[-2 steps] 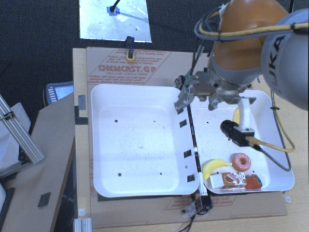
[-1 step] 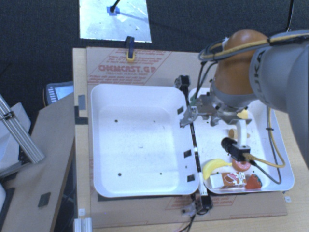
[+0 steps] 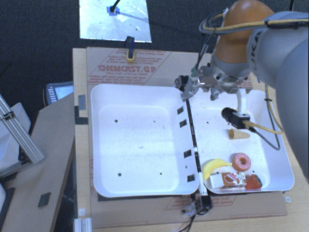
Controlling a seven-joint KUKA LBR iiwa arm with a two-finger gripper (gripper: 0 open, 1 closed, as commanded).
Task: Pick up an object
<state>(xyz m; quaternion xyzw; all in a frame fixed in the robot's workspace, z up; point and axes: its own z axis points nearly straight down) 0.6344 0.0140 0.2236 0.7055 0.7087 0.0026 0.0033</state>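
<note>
Your gripper [image 3: 188, 87] hangs over the far end of the black divider strip [image 3: 193, 144], at the far corner of the shallow white bin on the view's right [image 3: 285, 178]; whether its jaws stand wide or narrow cannot be told, and nothing is seen between them. The candidates lie well apart from it: a small tan cone [image 3: 239, 134] alone mid-bin, then a pink ring doughnut [image 3: 241, 162], yellow banana [image 3: 216, 166] and red-and-white packet [image 3: 233, 180] crowded at the near wall. In my judgement the cone, standing free, offers you the cleanest approach.
</note>
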